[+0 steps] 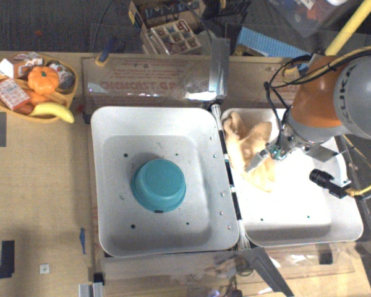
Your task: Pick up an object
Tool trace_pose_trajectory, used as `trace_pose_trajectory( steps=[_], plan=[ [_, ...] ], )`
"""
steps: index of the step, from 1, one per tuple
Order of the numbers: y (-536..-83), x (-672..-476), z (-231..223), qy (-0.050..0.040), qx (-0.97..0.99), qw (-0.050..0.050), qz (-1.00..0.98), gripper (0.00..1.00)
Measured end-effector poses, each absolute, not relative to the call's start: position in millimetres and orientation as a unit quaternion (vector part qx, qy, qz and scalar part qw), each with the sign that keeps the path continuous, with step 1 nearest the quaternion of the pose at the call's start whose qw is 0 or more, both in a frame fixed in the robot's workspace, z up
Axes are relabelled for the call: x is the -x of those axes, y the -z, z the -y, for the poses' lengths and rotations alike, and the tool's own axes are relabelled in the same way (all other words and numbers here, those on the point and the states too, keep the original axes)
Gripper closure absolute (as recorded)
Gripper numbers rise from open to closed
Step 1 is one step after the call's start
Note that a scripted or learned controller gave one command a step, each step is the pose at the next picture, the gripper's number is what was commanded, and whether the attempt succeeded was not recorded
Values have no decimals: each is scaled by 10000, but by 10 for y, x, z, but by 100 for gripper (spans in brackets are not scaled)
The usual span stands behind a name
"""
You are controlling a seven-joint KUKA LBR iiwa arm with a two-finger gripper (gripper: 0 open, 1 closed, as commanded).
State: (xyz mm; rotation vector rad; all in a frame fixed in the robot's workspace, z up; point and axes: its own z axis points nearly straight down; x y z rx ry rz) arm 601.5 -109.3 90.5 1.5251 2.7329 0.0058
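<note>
jaws over cloth, bin rim close

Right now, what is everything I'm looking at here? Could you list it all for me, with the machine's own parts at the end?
Bins: two, white, side by side on the bench; left bin, right bin.
Bowl: one, teal, upside down in the middle of the left bin.
Cloth: one, pale tan, crumpled in the upper left part of the right bin.
Basket: one, yellow, on the bench at far left, holding a small orange pumpkin, a banana and small packets.
Clutter: boxes and cables on the floor beyond the bench.
Arm: one, grey with an orange band, reaching in from the right.
Pincer: one, low over the cloth.
</note>
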Motion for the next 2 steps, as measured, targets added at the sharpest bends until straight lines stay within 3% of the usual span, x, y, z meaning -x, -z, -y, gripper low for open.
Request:
trace_pose_trajectory(
  steps=[1,2],
  plan=[
    [-1843,-5900,496,-6,-4141,18,-9102,0],
    [-1151,-5936,1072,1,-4639,-4,-8859,0]
  ],
)
